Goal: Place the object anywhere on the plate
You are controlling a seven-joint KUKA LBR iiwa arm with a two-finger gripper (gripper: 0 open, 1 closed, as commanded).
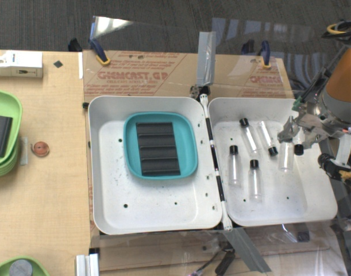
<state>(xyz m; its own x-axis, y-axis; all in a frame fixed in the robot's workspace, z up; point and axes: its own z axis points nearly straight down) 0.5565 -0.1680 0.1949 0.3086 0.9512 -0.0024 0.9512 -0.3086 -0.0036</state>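
A: Where is the target?

B: Clear plastic vials with black caps point(253, 178) lie scattered in the right white bin point(238, 209); the teal square plate point(131, 154) sits in the left white bin point(106, 206).

A: And the two-finger gripper point(291, 132)?

B: Over the vials' right side; whether it's spread or closed, I cannot tell. Best to take one vial mid-body, then carry it left.

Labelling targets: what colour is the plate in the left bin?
Teal, with a dark ribbed insert; the plate shows best in the camera view.
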